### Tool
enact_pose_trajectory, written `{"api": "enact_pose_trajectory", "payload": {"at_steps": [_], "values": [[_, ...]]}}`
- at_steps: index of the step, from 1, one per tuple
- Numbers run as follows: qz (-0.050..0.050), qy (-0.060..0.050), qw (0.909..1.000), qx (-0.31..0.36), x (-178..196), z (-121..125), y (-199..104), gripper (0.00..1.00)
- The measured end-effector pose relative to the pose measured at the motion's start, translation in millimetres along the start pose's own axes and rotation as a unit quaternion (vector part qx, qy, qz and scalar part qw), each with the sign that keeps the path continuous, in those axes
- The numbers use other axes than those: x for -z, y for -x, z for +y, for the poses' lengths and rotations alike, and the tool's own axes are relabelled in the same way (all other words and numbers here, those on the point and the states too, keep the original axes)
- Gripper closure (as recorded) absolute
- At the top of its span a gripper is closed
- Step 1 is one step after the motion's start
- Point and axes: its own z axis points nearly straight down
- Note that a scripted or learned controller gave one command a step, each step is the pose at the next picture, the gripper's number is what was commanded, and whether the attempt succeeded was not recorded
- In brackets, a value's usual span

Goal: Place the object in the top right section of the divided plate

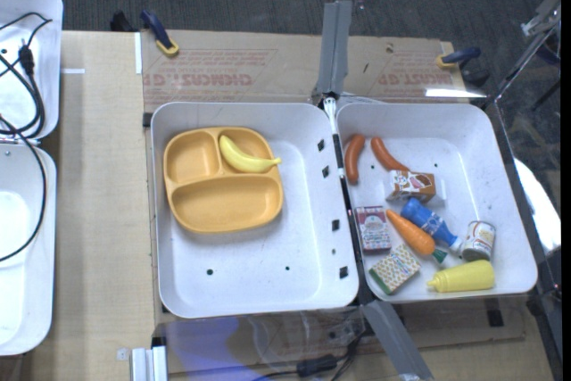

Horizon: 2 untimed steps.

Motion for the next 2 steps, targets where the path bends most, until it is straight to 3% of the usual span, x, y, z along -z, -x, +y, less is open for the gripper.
{"api": "enact_pose_trajectory", "payload": {"at_steps": [1,2], "values": [[0.000,0.000,0.9998,-0.019,0.5,3.2,-0.1,0.00],[0.001,-0.001,0.9970,-0.077,0.2,7.9,-42.0,0.00]]}}
